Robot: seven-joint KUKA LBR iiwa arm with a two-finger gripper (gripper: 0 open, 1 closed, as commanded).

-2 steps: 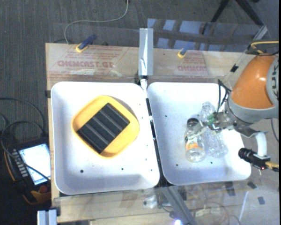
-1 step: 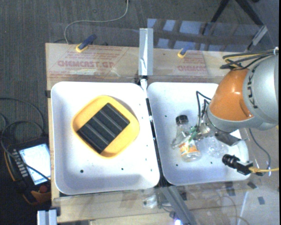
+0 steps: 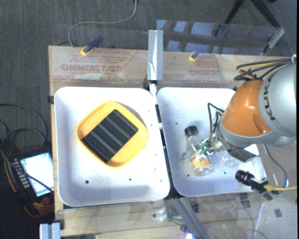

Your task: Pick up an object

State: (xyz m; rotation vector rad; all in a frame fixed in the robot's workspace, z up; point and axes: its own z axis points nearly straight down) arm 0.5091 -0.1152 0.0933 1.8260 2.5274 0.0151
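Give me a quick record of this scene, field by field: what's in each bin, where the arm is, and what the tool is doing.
left bin: yellow tray with a black ribbed insert, lying flat near the bin's middle
right bin: clear plastic bottle with a black cap, lying on its side
arm: over the right bin's right half, orange band facing the camera
tool: low beside the bottle, at its right; open or shut cannot be told
bottle held: not shown between the tool's parts
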